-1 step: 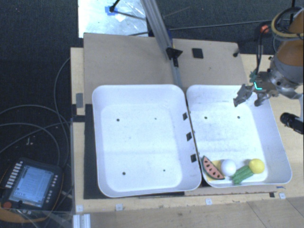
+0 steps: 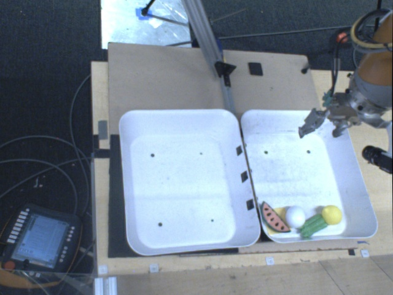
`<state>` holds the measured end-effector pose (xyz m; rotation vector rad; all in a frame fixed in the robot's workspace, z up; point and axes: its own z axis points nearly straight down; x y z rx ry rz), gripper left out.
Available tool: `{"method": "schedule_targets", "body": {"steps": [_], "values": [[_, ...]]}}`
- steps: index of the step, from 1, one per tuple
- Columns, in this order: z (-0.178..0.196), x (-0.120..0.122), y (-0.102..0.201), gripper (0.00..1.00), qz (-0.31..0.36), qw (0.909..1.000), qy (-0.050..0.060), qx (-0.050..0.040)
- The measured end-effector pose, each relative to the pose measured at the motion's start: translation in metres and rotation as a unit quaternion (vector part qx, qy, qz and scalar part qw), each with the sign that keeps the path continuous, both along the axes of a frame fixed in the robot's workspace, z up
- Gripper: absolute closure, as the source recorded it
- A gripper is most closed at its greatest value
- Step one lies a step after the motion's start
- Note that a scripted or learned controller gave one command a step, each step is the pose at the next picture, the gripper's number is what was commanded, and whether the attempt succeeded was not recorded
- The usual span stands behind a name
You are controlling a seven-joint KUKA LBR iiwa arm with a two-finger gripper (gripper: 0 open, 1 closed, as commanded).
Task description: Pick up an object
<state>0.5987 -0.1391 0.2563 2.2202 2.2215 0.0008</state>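
The left bin carries nothing to grasp, so the work lies in the right bin. Four small things crowd its near edge: a watermelon slice leaning in the near left corner, a white ball touching it, a green piece just beside the ball, and a yellow ball at the near right corner. A yellow scrap behind the slice is too hidden to name.

The end effector hangs over the far right part of that bin, well apart from the cluster, with its two fingers spread and nothing between them.

The main risk is the crowding. Spread fingers coming down into that row would likely land on a neighbour, not beside the target, and push things aside. Both balls would probably roll off at a slanted touch. The bin wall stands right behind the cluster, so a finger could strike the rim or jam against it; the slice, tilted in its corner, offers poor faces to close on. A descent from the present spot would meet only bare floor.

No brand, label or legible writing shows on the bins, the things or the desk; the pendant screen at far left is too blurred to read.
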Motion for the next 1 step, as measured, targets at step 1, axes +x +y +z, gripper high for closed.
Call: {"method": "schedule_targets", "body": {"steps": [1], "values": [[-0.0591,0.0024,-0.0069,0.00,0.000,1.0000,0.002,0.0003]]}}
